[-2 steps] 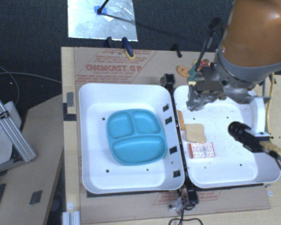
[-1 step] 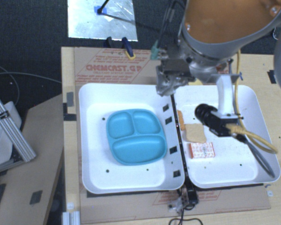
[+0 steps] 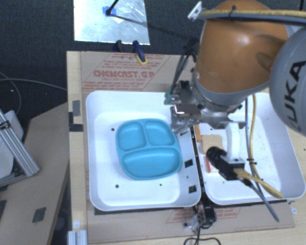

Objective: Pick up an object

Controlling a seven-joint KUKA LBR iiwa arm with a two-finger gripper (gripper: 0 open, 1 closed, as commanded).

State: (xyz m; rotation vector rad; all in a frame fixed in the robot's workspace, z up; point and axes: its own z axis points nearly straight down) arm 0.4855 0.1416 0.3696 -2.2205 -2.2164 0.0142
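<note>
- Camera view: the blue plastic divided plate lies flat in the middle of the left white bin. It is a rounded rectangle, nearly as deep as it is wide.
- Its one large compartment faces the near edge and its two small ones the far edge. The dividing ridge runs left to right and rises slightly to the right.
- The plate looks smooth and matte, with a raised rim.
- The pincer hangs over the wall where the two bins meet, just beside the plate's far right corner. I cannot tell whether it is released or clenched, nor whether it touches the plate.
- The grey-and-orange arm bulks large above the right white bin, where a tan flat square piece lies near the dividing wall.
- Both bins are shallow, glossy and round-cornered, and they rest on a brown cardboard sheet printed with red letters.
- The pale wooden surface extends to the left, where an aluminium rail leans. A silvery foil sheet lies beyond on dark flooring.
</note>
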